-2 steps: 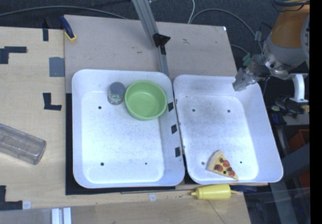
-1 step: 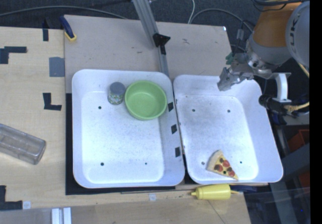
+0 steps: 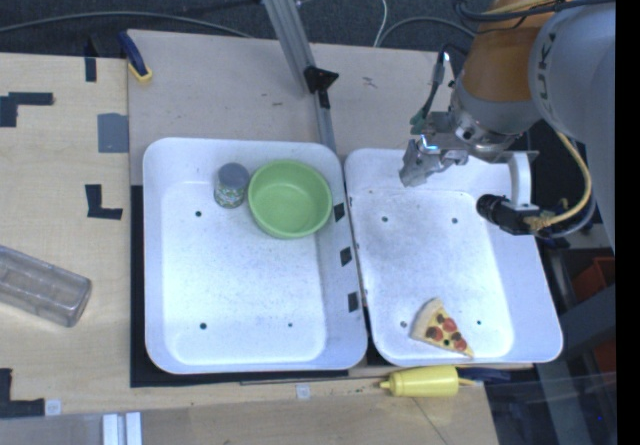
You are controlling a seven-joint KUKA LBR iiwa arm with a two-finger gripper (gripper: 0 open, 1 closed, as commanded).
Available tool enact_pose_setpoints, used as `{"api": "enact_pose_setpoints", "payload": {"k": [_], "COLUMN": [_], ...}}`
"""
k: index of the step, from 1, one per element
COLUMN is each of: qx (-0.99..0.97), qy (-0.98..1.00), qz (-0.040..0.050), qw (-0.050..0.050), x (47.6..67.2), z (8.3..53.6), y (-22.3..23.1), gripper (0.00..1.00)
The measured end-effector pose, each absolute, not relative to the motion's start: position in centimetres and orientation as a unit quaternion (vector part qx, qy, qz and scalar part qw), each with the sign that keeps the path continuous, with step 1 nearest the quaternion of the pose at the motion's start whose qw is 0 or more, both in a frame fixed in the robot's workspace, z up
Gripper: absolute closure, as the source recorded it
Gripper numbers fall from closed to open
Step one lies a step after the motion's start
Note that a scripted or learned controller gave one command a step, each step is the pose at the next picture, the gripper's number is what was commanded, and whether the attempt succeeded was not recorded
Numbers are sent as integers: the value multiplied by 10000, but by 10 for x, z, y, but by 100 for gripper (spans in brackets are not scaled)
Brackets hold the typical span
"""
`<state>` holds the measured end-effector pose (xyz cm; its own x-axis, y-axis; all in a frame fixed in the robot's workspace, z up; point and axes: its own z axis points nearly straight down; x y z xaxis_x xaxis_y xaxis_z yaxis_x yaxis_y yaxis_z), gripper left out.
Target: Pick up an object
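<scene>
A green bowl (image 3: 290,198) sits at the back right of the left bin (image 3: 240,333). A small grey-lidded can (image 3: 231,185) stands just left of it, touching or nearly touching the bowl. A toy pizza slice (image 3: 441,327) lies near the front of the right bin (image 3: 500,263). My gripper (image 3: 416,173) hangs over the back left corner of the right bin, far from the pizza slice. I see nothing between its fingers, which sit close together.
A yellow mustard bottle (image 3: 423,383) lies on the bench in front of the right bin. A clear plastic container (image 3: 38,285) rests at the far left. A grey metal pole (image 3: 290,28) slants down to the bins' back edge. Cables loop behind the arm.
</scene>
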<state>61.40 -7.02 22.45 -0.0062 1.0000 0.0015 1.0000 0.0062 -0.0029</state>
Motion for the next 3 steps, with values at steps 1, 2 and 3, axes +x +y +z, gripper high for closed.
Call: {"api": "enact_pose_setpoints", "payload": {"k": [1, 2, 3], "qx": [-7043, -7042, -7049], "qy": [-7099, -7100, -7093], "qz": [0, 5, 12], "qw": [18, 18, 13], "x": [597, 581, 569], "z": [231, 232, 223], "y": [-10, 53, 96], "gripper": [100, 100, 100]}}
